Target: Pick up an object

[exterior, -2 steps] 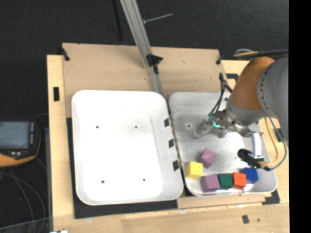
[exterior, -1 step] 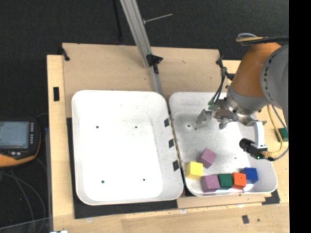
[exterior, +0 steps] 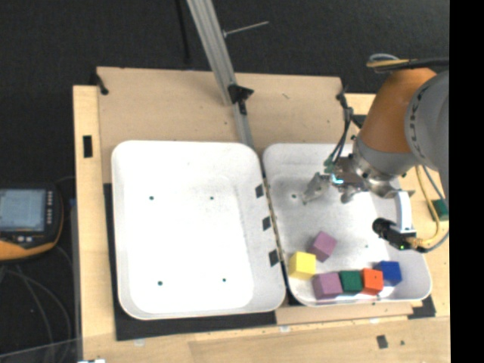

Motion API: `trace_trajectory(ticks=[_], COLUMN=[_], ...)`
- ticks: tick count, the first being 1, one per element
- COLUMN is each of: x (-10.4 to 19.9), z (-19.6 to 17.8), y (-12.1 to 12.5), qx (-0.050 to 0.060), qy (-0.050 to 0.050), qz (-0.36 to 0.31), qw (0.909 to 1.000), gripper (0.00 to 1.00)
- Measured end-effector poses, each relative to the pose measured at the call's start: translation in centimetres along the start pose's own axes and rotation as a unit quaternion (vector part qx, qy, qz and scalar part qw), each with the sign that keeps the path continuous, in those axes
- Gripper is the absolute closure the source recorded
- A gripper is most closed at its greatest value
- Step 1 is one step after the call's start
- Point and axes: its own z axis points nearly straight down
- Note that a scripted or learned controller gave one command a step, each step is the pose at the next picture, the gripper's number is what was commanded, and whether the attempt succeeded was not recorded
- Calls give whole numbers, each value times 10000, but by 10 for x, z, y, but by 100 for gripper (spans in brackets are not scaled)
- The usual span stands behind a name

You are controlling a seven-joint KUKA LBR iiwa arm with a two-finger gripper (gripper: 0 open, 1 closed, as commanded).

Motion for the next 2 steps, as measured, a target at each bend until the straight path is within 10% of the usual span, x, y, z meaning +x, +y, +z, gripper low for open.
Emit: trace_trajectory(ticks=[2], x=[0], z=[0], y=[0], qx=[0], qy=[0], qz=[0], qw=[10000], gripper=[0])
